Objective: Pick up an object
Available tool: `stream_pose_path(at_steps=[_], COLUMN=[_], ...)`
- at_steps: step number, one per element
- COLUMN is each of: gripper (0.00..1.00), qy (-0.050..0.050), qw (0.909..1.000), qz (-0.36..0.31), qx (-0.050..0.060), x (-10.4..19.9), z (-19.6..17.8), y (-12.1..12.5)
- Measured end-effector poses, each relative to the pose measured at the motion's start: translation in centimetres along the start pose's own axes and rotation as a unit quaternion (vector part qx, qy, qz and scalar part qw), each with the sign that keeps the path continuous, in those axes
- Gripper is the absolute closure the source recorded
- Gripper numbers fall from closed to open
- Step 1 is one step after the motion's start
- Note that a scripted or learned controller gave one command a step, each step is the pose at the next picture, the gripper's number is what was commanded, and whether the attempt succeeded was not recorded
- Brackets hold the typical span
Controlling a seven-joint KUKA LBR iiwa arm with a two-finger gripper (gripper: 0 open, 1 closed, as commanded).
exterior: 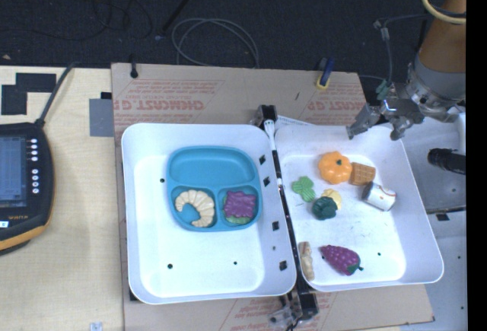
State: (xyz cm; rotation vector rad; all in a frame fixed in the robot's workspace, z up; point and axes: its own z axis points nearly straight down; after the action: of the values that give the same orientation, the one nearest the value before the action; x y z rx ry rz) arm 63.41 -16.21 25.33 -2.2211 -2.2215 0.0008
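My gripper (376,131) hangs over the far right corner of the right bin (415,246), its two fingers spread open with nothing between them. Below and to its left lie an orange pumpkin (335,167) and a brown waffle piece (362,173), side by side. A white cylinder (379,197) rests near them. A light green piece (304,188), a dark green piece (324,208) and a small yellow bit (332,197) sit mid-bin. Purple grapes (340,258) and a tan bread stick (306,260) lie at the near edge.
The left bin (144,246) holds a blue divided plate (209,166) with a croissant (195,207) and a purple food piece (240,205). A black clip strip (278,200) runs between the bins. A tablet pendant (19,173) lies at far left.
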Motion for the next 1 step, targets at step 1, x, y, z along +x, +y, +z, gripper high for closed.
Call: stream_pose_path(at_steps=[1], gripper=[0.00], qy=[0.001], qw=[1.0000], qz=[-0.002], qx=[0.003], x=[2.14], z=[17.34], y=[0.86])
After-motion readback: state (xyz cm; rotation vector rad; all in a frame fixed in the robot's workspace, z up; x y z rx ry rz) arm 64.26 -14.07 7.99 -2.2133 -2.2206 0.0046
